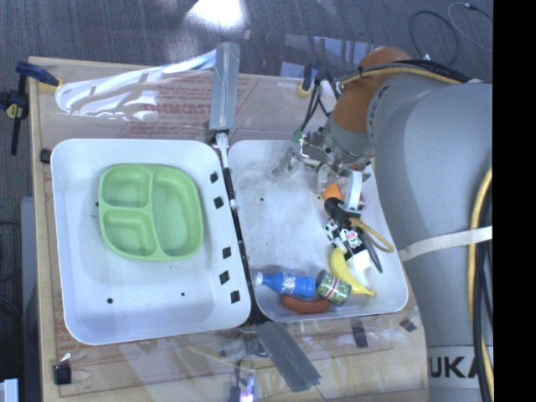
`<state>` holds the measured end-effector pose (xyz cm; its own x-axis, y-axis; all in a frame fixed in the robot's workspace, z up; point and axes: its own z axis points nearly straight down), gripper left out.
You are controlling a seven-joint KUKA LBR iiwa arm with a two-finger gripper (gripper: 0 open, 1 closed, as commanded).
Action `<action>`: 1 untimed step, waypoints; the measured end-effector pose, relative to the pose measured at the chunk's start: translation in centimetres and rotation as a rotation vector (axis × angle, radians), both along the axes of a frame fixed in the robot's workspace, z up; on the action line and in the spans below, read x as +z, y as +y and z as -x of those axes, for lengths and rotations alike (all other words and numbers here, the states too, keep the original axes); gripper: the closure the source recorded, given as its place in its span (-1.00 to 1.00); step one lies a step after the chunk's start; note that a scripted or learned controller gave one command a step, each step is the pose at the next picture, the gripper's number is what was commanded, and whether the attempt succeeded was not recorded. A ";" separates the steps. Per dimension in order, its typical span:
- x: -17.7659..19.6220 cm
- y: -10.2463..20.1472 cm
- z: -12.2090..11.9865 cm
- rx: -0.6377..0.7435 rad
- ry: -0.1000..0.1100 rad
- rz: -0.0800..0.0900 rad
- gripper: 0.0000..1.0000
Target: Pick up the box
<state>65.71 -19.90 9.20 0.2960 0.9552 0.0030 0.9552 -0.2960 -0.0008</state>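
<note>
Bins sit side by side on our table (126,367), and we look down on both at a slant. Our left bin (75,308) carries a pale green divided plate (152,211), lying flat toward its upper half. Our right bin (276,216) holds a cluster along its right and lower edges: a blue bottle (287,284) lying on its side, a green can (333,289) touching the bottle's end, a brown sausage-shaped thing (306,305) just under them, and a yellow banana (345,275) beside the can. Above the banana lies a small black-and-white object (346,239), and above that an orange piece (332,193); we cannot make out a box among these with any certainty. Our grey arm (427,174) comes in from the right, its orange band (360,86) over the upper right corner of the right bin. Our pincer (314,153) hangs low near that bin's upper edge, and we cannot tell how it is set.
</note>
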 end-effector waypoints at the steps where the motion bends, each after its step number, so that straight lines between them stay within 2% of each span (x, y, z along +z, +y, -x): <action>1: -0.1 3.7 7.3 0.072 0.003 -0.001 -1.00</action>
<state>58.42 -16.16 9.11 0.2265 0.9740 0.0033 0.9740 -0.2265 -0.0035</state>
